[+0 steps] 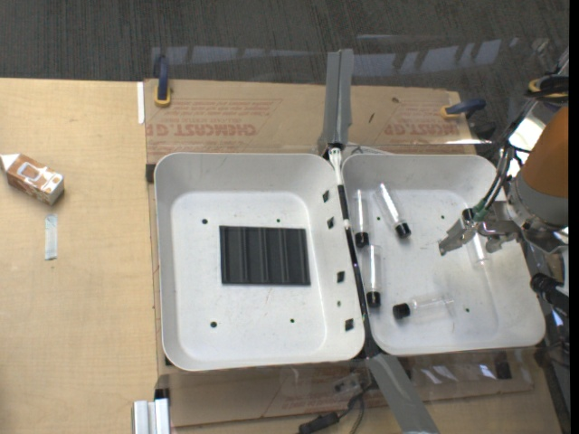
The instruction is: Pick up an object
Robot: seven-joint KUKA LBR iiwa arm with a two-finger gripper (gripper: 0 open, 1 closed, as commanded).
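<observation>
The right bin (pixel 507 333) holds several clear tubes with black caps. One tube (pixel 391 212) lies slanted near the bin's back. Two more tubes (pixel 360 220) (pixel 371 278) lie along the left wall, and another (pixel 422 307) rests near the front. My gripper (pixel 466 240) hangs low over the right side of this bin, with its fingers spread open and nothing visibly clamped between them. A faint clear tube (pixel 480 253) lies just under and beside it. A black ribbed block (pixel 265 255) sits in the middle of the left bin (pixel 181 324).
A raised divider with black clips (pixel 346 242) runs between the two bins. The arm's orange band (pixel 550 165) and cables crowd the right bin's right wall. A small printed box (pixel 34 179) and a strip (pixel 51 238) lie on the wooden bench at far left.
</observation>
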